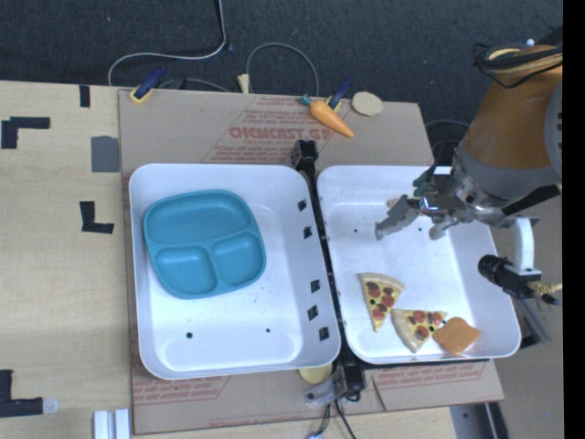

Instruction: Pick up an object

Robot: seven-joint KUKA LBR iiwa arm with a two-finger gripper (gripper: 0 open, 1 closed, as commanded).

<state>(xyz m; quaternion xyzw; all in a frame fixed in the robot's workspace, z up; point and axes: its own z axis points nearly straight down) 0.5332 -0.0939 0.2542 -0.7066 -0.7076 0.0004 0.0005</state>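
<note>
Where cardboard lies, dark carpet beyond

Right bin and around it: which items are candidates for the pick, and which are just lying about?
Candidates, in the right bin, below the gripper:
- pizza slice
- second pizza slice
- orange piece touching that slice

Lying about:
- blue divided plate in the left bin
- toy carrot on the cardboard beyond the bins
- tan disc beside it

We see the tool spread open above the right bin, two pizza slices below; a blue plate fills the left bin.
</note>
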